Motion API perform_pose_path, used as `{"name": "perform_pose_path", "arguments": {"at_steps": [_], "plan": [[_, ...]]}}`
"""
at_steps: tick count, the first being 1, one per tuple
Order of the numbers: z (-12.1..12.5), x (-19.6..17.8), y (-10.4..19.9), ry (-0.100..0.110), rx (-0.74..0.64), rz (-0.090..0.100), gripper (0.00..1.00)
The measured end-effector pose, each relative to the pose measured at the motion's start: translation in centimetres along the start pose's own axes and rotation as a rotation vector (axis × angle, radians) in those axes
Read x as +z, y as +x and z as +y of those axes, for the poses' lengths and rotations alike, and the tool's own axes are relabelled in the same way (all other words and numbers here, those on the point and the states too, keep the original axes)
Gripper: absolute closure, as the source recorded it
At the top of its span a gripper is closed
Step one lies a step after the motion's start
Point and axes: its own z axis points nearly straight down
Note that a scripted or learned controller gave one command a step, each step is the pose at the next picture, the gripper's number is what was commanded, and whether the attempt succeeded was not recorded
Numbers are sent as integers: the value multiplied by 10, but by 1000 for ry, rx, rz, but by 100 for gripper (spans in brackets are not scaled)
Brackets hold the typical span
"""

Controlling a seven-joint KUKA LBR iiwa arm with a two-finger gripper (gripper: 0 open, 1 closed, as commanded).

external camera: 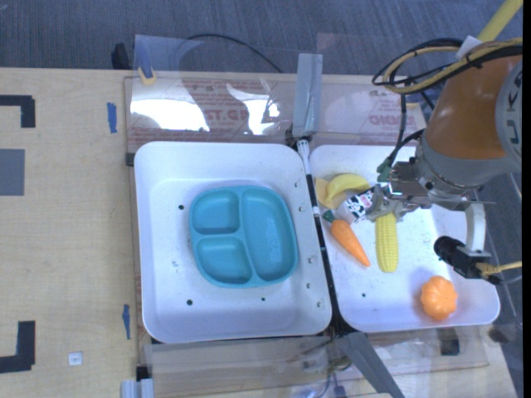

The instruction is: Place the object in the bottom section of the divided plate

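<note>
The camera view is showing the claw (383, 199) hanging over the right bin (481, 309), just above the corn (387, 240). It is too blurry to tell how the claw is set. The corn, carrot (349, 240) and banana (342, 186) are lying close by; the orange (438, 297) is sitting farther off. The picking step seems to be going on. Next, something needs grabbing and carrying to the blue plate (243, 236).

Bench viewed from one fixed camera set above, angled down at a slant, both white bins (158, 247) framed fully, arm (469, 114) seen entering from the right edge
</note>
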Motion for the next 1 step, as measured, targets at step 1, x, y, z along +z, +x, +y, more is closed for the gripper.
{"name": "perform_pose_path", "arguments": {"at_steps": [1], "plan": [[-2,54,65,5,-72,2,100]]}}
